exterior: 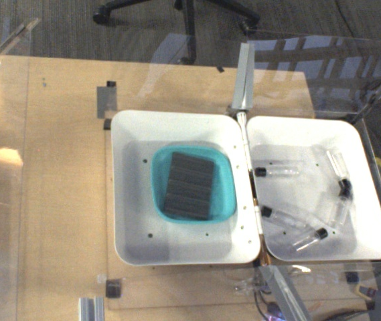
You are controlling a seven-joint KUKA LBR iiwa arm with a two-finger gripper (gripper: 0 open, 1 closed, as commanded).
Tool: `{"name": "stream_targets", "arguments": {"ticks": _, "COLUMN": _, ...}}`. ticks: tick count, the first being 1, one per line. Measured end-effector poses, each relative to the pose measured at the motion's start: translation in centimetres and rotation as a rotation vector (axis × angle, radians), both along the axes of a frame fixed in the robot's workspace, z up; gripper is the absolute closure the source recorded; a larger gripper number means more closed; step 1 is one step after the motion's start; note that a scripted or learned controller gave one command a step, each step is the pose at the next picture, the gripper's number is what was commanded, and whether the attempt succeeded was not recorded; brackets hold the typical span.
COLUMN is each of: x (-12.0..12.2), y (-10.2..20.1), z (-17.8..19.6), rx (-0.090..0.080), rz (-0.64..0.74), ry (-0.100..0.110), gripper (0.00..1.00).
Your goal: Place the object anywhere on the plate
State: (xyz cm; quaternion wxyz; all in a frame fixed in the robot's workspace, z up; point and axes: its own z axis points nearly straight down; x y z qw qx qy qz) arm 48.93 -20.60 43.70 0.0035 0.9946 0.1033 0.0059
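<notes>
A dark grey ribbed block (190,186) lies flat on the turquoise plate (225,202), which sits in the middle of the left white bin (130,199). The block rests fully within the plate's rim, its long side running roughly front to back.
The right white bin (364,179) holds several clear tubes with black caps (277,171), scattered along its middle and right side. A metal post (243,75) stands behind the seam between the bins. An office chair base (189,5) is on the floor beyond the bench.
</notes>
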Motion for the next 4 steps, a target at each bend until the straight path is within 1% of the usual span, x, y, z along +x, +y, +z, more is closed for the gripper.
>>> {"name": "stream_targets", "arguments": {"ticks": 1, "x": 0.0, "y": 0.0, "z": 0.0, "rx": 0.001, "rz": 0.000, "ry": 0.000, "gripper": 0.00}}
{"name": "stream_targets", "arguments": {"ticks": 2, "x": 4.5, "y": 0.1, "z": -0.1, "rx": 0.001, "rz": 0.003, "ry": 0.004, "gripper": 0.00}}
{"name": "stream_targets", "arguments": {"ticks": 3, "x": 13.9, "y": 0.2, "z": -4.1, "rx": 0.004, "rz": 0.003, "ry": 0.007, "gripper": 0.00}}
{"name": "stream_targets", "arguments": {"ticks": 4, "x": 9.6, "y": 0.1, "z": 0.0, "rx": 0.002, "rz": 0.000, "ry": 0.003, "gripper": 0.00}}
